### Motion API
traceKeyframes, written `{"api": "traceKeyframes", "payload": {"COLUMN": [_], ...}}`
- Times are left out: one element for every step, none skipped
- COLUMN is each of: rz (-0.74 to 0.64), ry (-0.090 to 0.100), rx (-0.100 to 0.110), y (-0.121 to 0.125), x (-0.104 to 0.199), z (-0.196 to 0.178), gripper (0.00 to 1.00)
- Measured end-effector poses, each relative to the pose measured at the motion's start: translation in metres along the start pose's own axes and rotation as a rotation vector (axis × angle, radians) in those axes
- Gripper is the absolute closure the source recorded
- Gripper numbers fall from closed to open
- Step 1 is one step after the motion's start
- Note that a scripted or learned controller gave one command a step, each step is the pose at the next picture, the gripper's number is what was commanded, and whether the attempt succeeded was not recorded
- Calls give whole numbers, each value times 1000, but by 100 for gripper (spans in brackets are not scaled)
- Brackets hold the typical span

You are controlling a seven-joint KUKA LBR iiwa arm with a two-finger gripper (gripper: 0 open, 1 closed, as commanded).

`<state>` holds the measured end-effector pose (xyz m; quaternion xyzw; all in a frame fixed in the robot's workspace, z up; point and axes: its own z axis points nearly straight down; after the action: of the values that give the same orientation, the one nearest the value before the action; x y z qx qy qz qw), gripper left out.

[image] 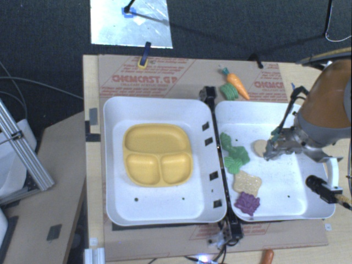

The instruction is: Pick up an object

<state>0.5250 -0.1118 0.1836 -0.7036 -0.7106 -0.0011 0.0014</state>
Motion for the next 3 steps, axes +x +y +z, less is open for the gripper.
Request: {"api": "traceKeyframes", "payload": {"rz": [-3,-2,1], "ry": [1,-1,-2], "rx": [2,-2,2], "y": [-36,-37,-37], "x": [92,176,240], "z": [0,0,39], "gripper": [100,100,100]}}
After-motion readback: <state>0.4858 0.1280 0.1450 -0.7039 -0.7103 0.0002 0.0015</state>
